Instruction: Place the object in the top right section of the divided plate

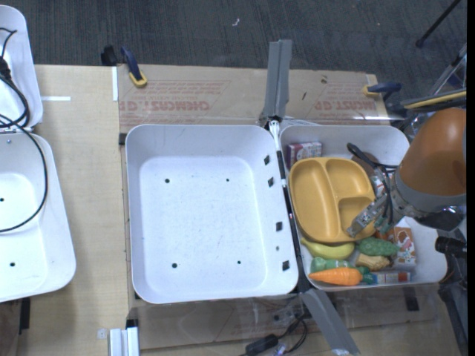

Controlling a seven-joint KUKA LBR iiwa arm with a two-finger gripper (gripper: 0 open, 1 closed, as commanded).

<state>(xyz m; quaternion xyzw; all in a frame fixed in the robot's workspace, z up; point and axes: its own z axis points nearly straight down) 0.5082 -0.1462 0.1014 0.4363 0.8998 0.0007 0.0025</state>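
Note:
A yellow divided plate (326, 195) lies in the right bin (343, 133), with a long left section and two smaller right sections. My gripper (365, 221) hangs over the plate's lower right section, near its front rim. The arm with its orange band (444, 150) comes in from the right and hides the bin's right side. Below the plate lie a banana (331, 249), an orange carrot (338, 277) and a green and brown toy (375, 249).
A red and white box (305, 151) stands at the back of the right bin, and a printed packet (404, 246) sits at the front right. The left bin (200, 210) adjoins it. A grey post (278, 80) rises behind the bins.

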